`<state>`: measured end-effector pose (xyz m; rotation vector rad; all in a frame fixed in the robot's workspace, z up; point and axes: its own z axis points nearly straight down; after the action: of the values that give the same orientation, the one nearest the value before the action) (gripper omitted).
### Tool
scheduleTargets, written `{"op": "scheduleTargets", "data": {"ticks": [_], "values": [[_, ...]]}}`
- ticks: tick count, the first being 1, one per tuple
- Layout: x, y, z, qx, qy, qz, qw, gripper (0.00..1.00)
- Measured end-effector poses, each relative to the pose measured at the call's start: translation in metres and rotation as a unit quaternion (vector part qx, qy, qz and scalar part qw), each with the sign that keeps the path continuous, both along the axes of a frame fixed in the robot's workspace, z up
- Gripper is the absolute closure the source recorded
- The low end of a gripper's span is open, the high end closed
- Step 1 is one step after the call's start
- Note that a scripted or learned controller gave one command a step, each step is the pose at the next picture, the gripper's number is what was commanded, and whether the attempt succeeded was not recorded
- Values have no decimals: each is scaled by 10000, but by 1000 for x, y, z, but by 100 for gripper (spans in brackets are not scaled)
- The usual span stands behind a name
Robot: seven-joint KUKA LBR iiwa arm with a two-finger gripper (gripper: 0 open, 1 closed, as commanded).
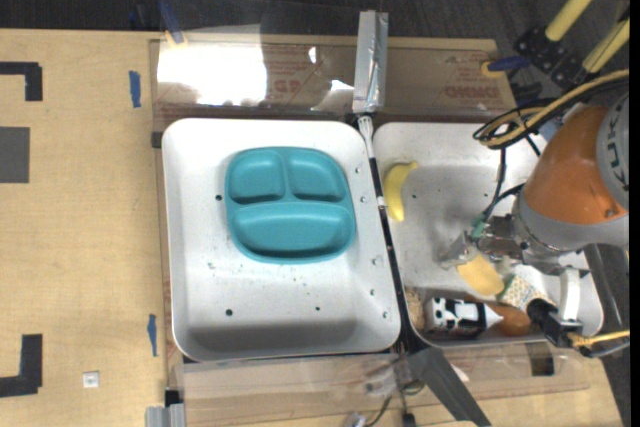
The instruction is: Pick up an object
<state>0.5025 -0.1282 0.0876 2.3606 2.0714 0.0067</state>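
Colours across the two white bins

The left bin (200, 305) is white with dark speckles; the divided plate (290, 202) at its centre is plain teal; the right bin (440, 155) is white too; at its upper left lies a yellow banana (397, 188); along its lower edge sit a black-and-white patterned object (455, 314), a pale yellow piece (481, 276) and an orange-brown one (512, 320); the arm (575, 180) at right is grey with an orange band.
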Motion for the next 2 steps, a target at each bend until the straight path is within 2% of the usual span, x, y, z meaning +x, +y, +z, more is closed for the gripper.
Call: {"op": "scheduleTargets", "data": {"ticks": [1, 2], "values": [[2, -1, 11, -17, -38, -15, 10000, 100], [2, -2, 11, -17, -32, -14, 10000, 0]]}}
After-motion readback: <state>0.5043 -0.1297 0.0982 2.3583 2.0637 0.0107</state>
